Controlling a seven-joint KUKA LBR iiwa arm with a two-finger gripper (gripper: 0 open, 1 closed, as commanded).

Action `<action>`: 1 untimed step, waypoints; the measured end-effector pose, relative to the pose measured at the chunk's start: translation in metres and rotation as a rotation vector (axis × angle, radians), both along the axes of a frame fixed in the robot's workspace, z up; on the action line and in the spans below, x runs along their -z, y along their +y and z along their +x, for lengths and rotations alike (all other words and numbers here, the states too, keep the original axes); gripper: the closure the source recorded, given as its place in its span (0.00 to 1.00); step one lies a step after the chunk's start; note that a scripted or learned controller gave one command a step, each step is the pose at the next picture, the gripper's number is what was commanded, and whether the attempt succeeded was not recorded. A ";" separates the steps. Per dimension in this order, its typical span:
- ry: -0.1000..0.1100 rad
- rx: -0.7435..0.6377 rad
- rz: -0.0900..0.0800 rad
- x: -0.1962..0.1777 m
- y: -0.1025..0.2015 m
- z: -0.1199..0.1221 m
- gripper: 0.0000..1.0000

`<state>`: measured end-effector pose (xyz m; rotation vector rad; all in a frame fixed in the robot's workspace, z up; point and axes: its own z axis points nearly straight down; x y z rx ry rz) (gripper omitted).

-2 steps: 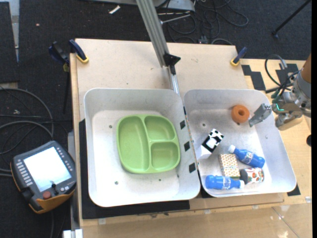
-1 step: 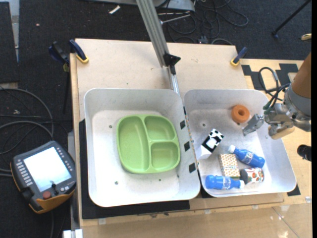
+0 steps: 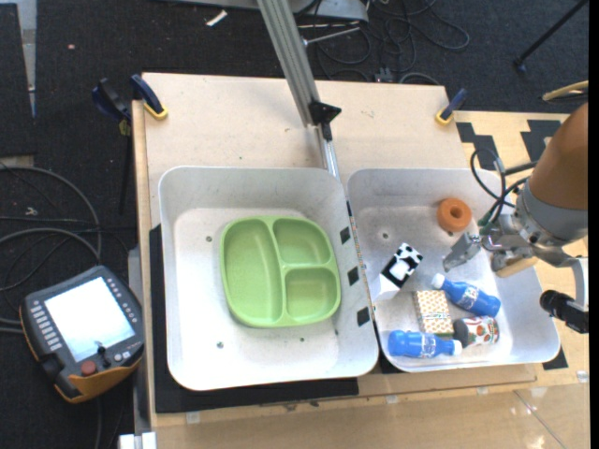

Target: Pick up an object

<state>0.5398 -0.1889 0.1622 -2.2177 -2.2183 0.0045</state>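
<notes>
The gripper [image 3: 468,247] hangs over the right bin [image 3: 374,195] (fingers slightly apart, holding nothing). Just near it lies a blue bottle [image 3: 470,296]; an orange ring [image 3: 454,214] sits farther back.

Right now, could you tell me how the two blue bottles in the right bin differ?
The upper bottle lies slanted, its white cap toward the upper left near the gripper; the lower bottle lies almost level along the bin's front wall, its white end pointing right. The upper one has the checked box to its lower left; the lower one has that box above it. Both are blue, lie on their sides, and neither is held.
</notes>
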 end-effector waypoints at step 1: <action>-0.001 0.000 0.000 0.045 0.006 0.001 0.00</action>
